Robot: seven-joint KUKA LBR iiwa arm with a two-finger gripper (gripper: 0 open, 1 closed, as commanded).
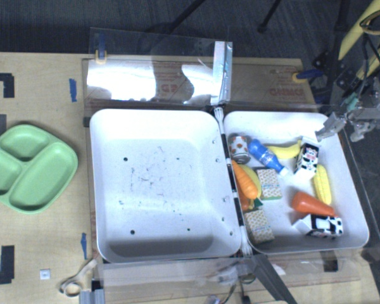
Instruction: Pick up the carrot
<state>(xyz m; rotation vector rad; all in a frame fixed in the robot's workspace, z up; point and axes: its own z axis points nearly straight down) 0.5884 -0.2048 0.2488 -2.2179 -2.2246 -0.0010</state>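
Note:
The carrot [244,180] is an orange tapered piece with a bit of green at its lower end. It lies in the right bin [358,233] against the left wall, between a small can [239,148] and a speckled block [259,224]. A second orange, cone-shaped piece [313,202] lies nearer the bin's right side. My gripper [335,125] hangs over the bin's far right corner, well away from the carrot and above a black-and-white toy [308,158].
Also in the right bin are a blue bottle [265,156], a banana [286,151], a yellow corn-like piece [322,183], a speckled square [270,183] and another black-and-white toy [326,225]. The left bin [101,189] stands beside it. A green divided plate [29,168] sits far left.

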